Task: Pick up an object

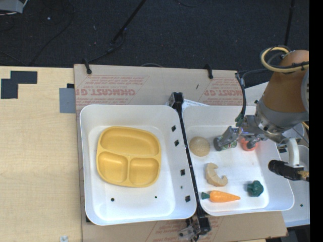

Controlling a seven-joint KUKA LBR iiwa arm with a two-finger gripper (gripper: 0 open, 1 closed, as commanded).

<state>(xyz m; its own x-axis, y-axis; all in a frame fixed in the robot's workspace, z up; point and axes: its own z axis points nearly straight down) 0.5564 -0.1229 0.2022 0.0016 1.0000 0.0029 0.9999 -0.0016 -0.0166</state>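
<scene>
Bins sit side by side on a cardboard sheet [151, 82]; landmark here is the black divider [184, 155] where the two meet. Left of the divider, the left bin [91, 120] holds a yellow sectioned plate [129, 156], flat, three compartments, nothing in them, well apart from the divider. Just right of the divider, in the right bin [275, 198], a tan ball [199, 146] lies near its upper half. Lower and a bit further right, a beige curved piece [215, 174], shape unclear. Below that, an orange carrot [223, 197] lies on its side, green stem end pointing toward the divider, close to it. Further right, a dark green lump [255, 188], near the bin's lower right corner. Gripper [228, 139] is down in the upper part of the right bin, well right of the divider, beyond the ball; metal fingers blurred, cannot tell if spread or pressed together, nothing seen between them. A red-orange object [247, 144] sits just right of the fingers, partly hidden by the wrist. Arm [285, 97], grey with orange band, comes in from the far right.
</scene>
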